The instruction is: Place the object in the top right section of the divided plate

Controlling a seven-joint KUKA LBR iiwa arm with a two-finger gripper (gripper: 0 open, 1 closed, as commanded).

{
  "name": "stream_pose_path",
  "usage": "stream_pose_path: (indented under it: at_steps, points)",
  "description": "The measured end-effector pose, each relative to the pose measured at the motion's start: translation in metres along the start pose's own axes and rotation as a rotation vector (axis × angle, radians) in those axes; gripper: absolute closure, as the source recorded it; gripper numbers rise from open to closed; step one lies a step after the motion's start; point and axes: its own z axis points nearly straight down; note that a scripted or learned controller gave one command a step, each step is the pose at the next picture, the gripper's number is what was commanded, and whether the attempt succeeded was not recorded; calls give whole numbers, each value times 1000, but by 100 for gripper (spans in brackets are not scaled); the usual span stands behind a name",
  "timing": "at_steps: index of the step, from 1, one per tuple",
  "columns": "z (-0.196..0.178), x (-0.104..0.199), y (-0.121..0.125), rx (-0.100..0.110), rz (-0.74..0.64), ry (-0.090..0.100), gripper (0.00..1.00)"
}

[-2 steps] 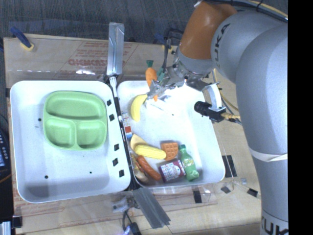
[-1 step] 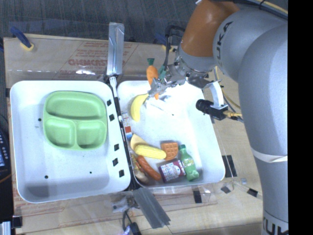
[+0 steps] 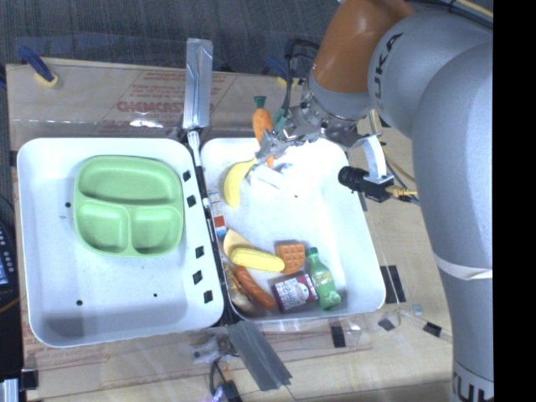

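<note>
Banana [image 3: 236,181], smooth, curved and yellow, lies against the left wall of the right bin [image 3: 356,224], past a near-corner pile holding a second banana [image 3: 258,260], a green bottle [image 3: 322,278] and a waffle [image 3: 291,255]. Just beyond it the gripper [image 3: 272,146] hovers, whether its jaws are apart I cannot tell, with an orange carrot [image 3: 262,122] alongside. Green moulded divided plate [image 3: 130,205] sits in the left bin [image 3: 50,249].

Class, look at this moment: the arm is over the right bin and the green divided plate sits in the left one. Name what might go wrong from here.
1. The gripper is at the bin's upper edge, close to both the carrot and a banana, so it may nudge or grab the wrong one.
2. The ridge between the bins lies on the path to the divided plate; a low carry could snag there.
3. The plate's small top right section leaves little margin, so a long item might overhang.
</note>
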Motion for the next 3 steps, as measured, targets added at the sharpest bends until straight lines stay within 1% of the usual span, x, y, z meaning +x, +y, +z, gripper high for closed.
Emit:
stream_pose_path:
  at_steps: [3]
  points:
    - [-29, 0, 3, -11, -11, -8, 100]
